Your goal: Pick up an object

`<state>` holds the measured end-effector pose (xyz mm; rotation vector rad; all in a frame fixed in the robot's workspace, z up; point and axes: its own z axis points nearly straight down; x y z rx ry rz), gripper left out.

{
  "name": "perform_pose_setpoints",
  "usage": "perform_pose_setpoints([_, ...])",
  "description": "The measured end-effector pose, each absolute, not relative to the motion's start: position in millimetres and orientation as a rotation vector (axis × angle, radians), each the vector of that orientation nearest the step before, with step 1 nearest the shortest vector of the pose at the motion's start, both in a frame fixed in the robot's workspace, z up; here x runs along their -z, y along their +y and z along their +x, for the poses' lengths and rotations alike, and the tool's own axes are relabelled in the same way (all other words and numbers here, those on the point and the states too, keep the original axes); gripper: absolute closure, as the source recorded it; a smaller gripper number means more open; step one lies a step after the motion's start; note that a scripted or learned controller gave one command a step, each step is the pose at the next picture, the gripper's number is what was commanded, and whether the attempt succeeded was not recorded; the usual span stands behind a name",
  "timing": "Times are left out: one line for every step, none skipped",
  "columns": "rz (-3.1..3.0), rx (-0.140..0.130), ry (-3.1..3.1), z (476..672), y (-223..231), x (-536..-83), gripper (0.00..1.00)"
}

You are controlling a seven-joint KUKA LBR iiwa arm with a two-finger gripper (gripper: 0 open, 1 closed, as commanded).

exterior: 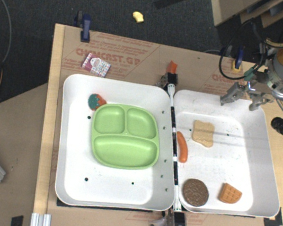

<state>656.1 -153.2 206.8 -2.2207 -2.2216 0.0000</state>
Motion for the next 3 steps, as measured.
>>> perform_pose_setpoints([-2.222,0.0,-2.215,604.0,-147.8,-81.2,0.0])
perform_pose_setpoints([-2.22,0.007,-2.23,669.5,-124.1,-86.3,0.0])
perform_pose_setpoints([-2.221,0.003,-2.225,647.0,-104.1,-87.1,0.0])
